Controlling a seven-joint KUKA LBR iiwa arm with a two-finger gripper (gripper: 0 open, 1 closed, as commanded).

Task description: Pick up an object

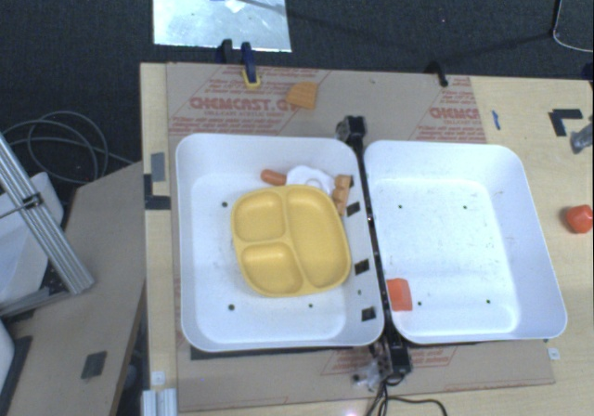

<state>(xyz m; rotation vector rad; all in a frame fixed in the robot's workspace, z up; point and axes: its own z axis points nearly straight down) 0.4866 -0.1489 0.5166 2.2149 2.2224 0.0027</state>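
- I see a yellow divided plate [290, 242] in the middle of the left bin [200, 219], with a small orange sausage-shaped piece [273, 177], a white item [309, 179] and a tan piece [342, 189] crowded at its 12 to 1 o'clock edge.
- In the right bin [520, 219], an orange block [398, 293] sits alone at the 7 o'clock corner, near the divider.
- I judge that block the easiest pick: open floor at its 3 o'clock side, where the arm enters.
- I cannot tell the jaws' state or their bearing from the block.
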